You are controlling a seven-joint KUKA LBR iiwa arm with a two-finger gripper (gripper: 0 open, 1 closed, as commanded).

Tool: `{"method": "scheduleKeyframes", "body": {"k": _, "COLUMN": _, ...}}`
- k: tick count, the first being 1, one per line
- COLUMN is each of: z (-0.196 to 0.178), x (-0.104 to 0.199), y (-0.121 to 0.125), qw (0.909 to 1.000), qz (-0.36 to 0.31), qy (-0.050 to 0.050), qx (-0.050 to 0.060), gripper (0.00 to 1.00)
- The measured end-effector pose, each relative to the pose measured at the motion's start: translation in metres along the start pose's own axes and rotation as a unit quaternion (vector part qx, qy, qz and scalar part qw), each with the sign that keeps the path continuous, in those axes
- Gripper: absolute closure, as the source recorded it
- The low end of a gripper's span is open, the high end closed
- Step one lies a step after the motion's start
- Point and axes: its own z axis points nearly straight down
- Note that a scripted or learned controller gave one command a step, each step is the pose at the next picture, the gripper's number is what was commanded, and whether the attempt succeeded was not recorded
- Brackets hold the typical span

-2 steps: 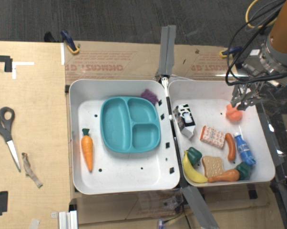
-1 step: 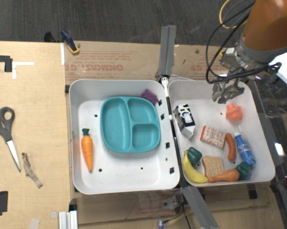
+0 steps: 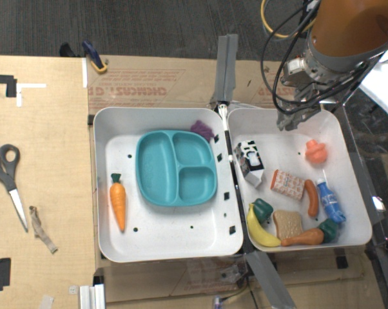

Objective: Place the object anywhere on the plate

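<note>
Teal plate point(image 3: 176, 168) lies mid left bin point(image 3: 104, 192), a carrot point(image 3: 118, 201) beside it; its three wells are bare, with landing room anywhere. Past the twin rims, the likeliest object, a small orange toy point(image 3: 316, 151), sits alone in the right bin point(image 3: 355, 192). It looks light, hard and rounded, so pinch its middle. The tool point(image 3: 296, 118) hovers near it; spread or pressed, I cannot tell.

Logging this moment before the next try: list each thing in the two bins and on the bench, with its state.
plate: teal, nothing on it, left bin
carrot: lying beside the plate
purple piece: at the plate's far edge
gripper: above the right bin's far edge, nothing seen in it
banana: lying in the right bin
blue bottle: lying down
small carton: lying flat
scissors: on the bench, blades closed
</note>
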Motion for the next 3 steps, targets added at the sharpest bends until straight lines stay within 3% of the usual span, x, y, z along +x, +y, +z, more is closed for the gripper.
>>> {"method": "scheduleKeyframes", "body": {"k": 1, "z": -0.044, "x": 0.028, "y": 0.073, "qw": 0.9902, "qz": -0.140, "qy": 0.000, "qx": -0.002, "gripper": 1.00}}
{"method": "scheduleKeyframes", "body": {"k": 2, "z": 0.020, "x": -0.014, "y": 0.020, "qw": 0.9785, "qz": -0.206, "qy": -0.001, "qx": -0.002, "gripper": 1.00}}
{"method": "scheduleKeyframes", "body": {"k": 3, "z": 0.012, "x": -0.089, "y": 0.062, "qw": 0.9587, "qz": -0.285, "qy": 0.000, "qx": -0.003, "gripper": 1.00}}
